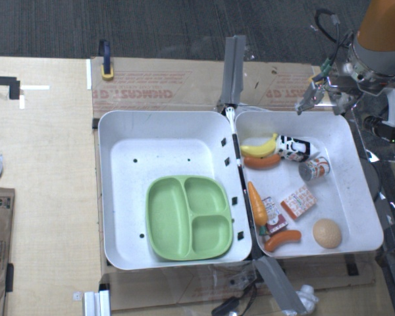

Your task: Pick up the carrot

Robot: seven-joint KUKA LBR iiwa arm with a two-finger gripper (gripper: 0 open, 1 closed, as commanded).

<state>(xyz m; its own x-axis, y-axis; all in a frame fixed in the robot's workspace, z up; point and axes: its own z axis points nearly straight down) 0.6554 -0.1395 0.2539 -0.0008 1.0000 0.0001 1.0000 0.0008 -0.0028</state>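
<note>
The carrot is orange and tapered. It lies in the right bin, along that bin's left wall, with its thin end toward the back. My gripper hangs above the right bin's back rim, at the upper right of the view, well apart from the carrot. The arm's orange band shows above it.
Around the carrot lie a banana, an orange sausage, a black-and-white toy, a small can, two red-and-white packets, another sausage and a tan egg-like ball. A green divided plate sits in the left bin.
</note>
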